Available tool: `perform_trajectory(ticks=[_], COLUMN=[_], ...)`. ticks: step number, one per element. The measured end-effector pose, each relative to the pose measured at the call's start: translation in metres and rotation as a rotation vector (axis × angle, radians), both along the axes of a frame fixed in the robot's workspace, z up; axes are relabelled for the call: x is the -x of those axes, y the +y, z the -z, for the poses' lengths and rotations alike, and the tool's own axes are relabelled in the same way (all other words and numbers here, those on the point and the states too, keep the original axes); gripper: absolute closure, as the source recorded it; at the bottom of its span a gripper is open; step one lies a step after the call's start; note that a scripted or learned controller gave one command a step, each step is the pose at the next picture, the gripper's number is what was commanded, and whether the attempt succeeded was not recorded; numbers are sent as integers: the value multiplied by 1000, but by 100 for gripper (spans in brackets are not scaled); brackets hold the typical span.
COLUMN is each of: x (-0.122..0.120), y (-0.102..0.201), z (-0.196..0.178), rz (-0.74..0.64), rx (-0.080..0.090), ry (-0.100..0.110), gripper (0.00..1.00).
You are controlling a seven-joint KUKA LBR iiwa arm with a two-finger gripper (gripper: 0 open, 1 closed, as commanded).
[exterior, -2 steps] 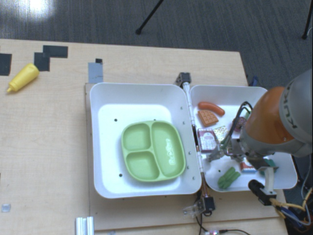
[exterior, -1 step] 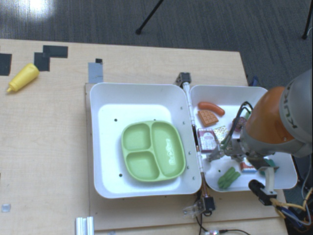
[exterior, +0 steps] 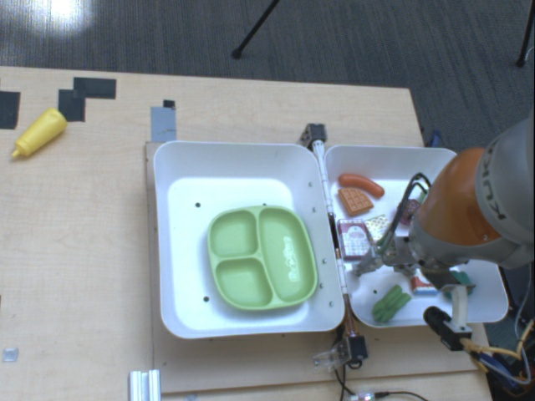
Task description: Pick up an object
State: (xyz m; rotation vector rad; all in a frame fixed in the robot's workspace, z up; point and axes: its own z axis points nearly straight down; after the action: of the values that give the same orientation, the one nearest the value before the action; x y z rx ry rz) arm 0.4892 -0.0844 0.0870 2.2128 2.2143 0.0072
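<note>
White plastic makes up both shallow bins on the pale wooden bench (exterior: pixel 75 249), and from the camera above I see them side by side, rims touching. In the left bin (exterior: pixel 180 224) lies a light green divided plate (exterior: pixel 262 257) with three compartments, tilted a little, sitting toward the near right part of the floor. In the right bin (exterior: pixel 493 303) lie the small things I could take: an orange-red sausage (exterior: pixel 361 185) near the far wall, a tan waffle piece (exterior: pixel 354 200) just in front of it, a small pink and white packet (exterior: pixel 354 239) against the left wall, and a green pod-like vegetable (exterior: pixel 389 302) toward the near wall. That green piece is ridged, lies slanted, and rests apart from my arm's tip. Something red and white (exterior: pixel 420 285) peeks out under my wrist; I cannot tell what it is. My grey arm with its orange band (exterior: pixel 456 207) reaches in from the right and hangs over the right bin's middle. My gripper (exterior: pixel 376 260) sits low, beside the pink packet, but whether my jaws are open or closed I cannot tell, and I see nothing between them. Out on the bench, far left, a yellow bottle-shaped toy (exterior: pixel 38 133) lies on its side.
</note>
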Motion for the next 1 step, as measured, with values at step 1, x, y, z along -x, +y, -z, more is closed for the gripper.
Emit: perform_trajectory(ticks=[1], x=[0], y=[0], z=[0], rz=[0], rx=[-1], ry=[0], gripper=[0])
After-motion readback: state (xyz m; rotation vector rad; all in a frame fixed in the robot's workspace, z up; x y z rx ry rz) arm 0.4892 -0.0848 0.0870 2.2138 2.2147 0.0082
